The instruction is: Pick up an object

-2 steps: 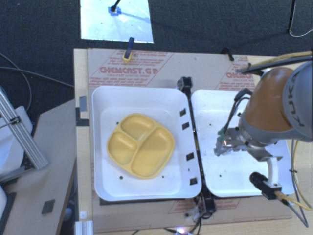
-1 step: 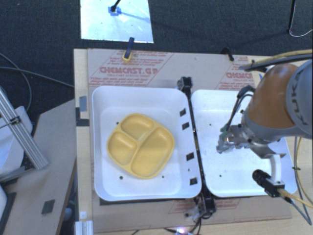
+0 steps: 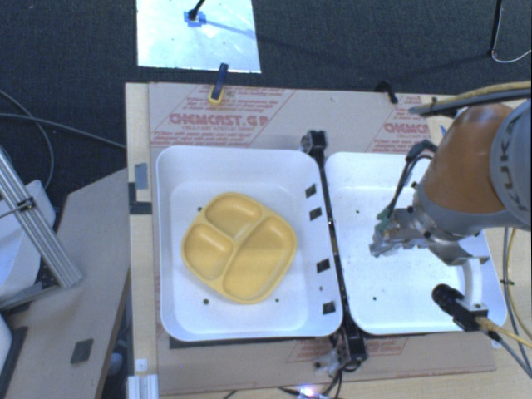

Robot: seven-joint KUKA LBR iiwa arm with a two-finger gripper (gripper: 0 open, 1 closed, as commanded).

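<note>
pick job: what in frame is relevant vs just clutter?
Relevant:
- yellow divided plate in the left bin
- gripper over the right bin

Clutter:
- blue-and-yellow clamp on the board edge
- shiny metal sheet on the floor

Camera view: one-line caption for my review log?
Arm's gripper hovers over right bin; yellow divided plate lies in left bin.

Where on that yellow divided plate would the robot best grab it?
Probably on the raised outer rim of the yellow divided plate, coming straight down from above. It lies flat in the left bin, so only its thin edge or the ridges between its three compartments would fit between the fingers.
</note>
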